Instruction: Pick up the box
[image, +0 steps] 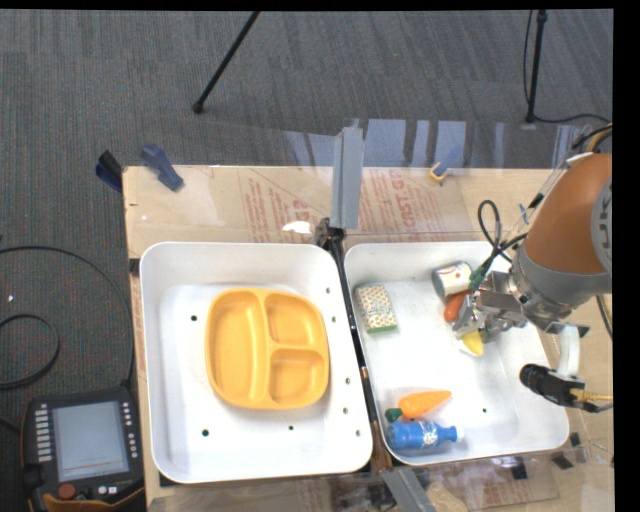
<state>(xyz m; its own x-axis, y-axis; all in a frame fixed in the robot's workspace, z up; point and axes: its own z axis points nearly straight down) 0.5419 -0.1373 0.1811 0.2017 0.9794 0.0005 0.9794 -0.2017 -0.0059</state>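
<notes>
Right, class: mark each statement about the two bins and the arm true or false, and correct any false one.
1. The yellow divided plate lies in the left bin. True.
2. The patterned box lies in the left bin. False: it lies in the right bin, near its left wall.
3. The blue bottle lies on its side beside the orange carrot. True.
4. The gripper is over the plate. False: it is over the right bin, near a small can.
5. The box sits between the gripper's fingers. False: it lies apart, to the gripper's left in the view.
</notes>
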